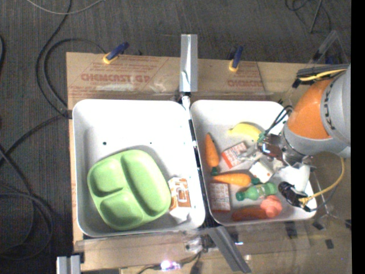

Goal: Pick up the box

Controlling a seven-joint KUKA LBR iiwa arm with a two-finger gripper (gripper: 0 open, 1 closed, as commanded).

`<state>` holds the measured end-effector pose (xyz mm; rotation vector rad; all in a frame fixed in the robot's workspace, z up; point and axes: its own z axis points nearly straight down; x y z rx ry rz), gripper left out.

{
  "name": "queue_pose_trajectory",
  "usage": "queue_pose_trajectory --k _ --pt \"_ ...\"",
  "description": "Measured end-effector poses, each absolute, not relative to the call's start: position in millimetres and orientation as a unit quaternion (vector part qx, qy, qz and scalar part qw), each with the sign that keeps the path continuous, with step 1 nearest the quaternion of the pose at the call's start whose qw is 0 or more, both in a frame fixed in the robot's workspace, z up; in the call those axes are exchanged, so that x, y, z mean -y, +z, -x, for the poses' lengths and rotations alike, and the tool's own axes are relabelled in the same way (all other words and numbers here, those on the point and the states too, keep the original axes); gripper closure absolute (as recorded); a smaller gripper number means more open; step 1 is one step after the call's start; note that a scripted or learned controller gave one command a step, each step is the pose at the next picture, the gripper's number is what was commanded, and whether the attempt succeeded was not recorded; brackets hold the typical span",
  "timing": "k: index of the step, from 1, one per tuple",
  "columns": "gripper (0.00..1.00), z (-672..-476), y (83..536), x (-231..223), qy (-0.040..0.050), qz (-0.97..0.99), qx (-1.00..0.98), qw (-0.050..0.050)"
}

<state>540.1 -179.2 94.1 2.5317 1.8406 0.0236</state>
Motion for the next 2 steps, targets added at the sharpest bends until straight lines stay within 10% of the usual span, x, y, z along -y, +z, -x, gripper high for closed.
queue_pose_trajectory --k 1,2 --pt "1.0 -541.5 103.6 177.6 0.0091 -0.808 -0.589 0.005" --pt "0.0 -541.3 103.4 177.6 0.0088 -0.808 -0.589 0.005"
